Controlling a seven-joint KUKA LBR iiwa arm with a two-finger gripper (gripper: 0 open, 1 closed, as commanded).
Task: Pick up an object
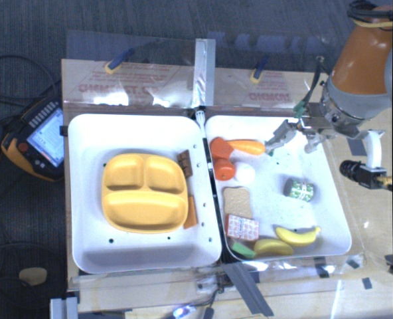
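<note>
Right now the gripper (293,135) hangs at the upper right of the frame over the back part of the right bin (336,198), fingers spread apart with nothing between them. One finger (279,135) reaches left toward the carrot, tip just beside its right end; cannot tell if touching. Other finger (311,143) sits near the bin's back right wall. Grey arm with orange band (362,55) comes in from the right edge.

Right bin contents: orange carrot (244,147) lying across the upper left, an orange-red cylinder (222,159) just beside it at the left wall, a white ball (245,173) touching that. Green-and-silver can (300,190) on its side at mid right, apart from the rest. Bread slice (237,202) below the ball, a red-and-white checked packet (242,228) under that, something green (243,248) at the lower left corner. Two bananas (286,240) along the front wall.

Left bin (80,178) holds a yellow divided tray (144,192), with a small brown piece (184,163) at its upper right corner and an orange strip (191,212) along its right side.

A handheld pendant (40,141) with cables lies on the floor at the left edge.
</note>
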